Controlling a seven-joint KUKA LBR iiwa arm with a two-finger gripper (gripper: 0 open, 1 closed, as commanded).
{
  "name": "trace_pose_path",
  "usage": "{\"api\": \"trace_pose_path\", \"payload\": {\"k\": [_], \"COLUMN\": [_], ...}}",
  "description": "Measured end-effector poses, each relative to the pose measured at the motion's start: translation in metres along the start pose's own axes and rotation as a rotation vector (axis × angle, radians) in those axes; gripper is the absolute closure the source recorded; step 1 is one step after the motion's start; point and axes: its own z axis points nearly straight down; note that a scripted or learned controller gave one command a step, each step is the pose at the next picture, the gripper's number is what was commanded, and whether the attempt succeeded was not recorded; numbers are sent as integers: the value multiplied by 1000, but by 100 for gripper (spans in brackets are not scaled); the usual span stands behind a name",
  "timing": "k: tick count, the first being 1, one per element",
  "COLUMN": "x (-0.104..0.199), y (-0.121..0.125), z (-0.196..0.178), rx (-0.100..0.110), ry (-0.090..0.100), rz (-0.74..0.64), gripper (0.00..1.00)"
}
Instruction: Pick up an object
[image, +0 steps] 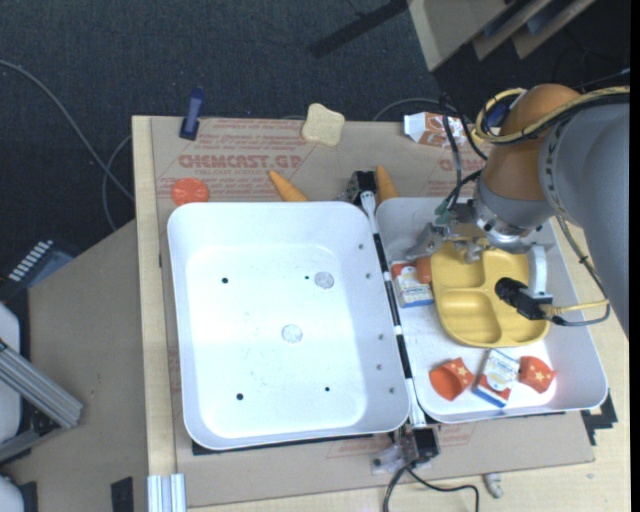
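My gripper (452, 232) hangs low over the back of the right bin (580, 372), at the far edge of a yellow divided tray (468, 305). A small red and white carton (410, 286) and an orange piece (424, 269) lie just left of the tray, close to the gripper. Along the bin's front lie an orange-red block (450, 378), a white, red and blue packet (498, 378) and an orange ball-like toy (537, 373). The wrist and arm hide the gripper's tips.
The left bin (190, 300) holds two small clear discs (322, 281). Behind the bins on the board lie a toy bread slice (322, 123), a carrot (288, 187), an orange disc (188, 190), a blue item (192, 112) and a packet (430, 126).
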Motion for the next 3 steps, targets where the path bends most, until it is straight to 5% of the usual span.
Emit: {"api": "trace_pose_path", "payload": {"k": [1,2,3], "x": [-49,-24,-20], "y": [-59,20,21], "z": [-4,4,-7], "rx": [8,8,7], "ry": [5,-3,4], "rz": [1,0,0], "gripper": [0,0,100]}}
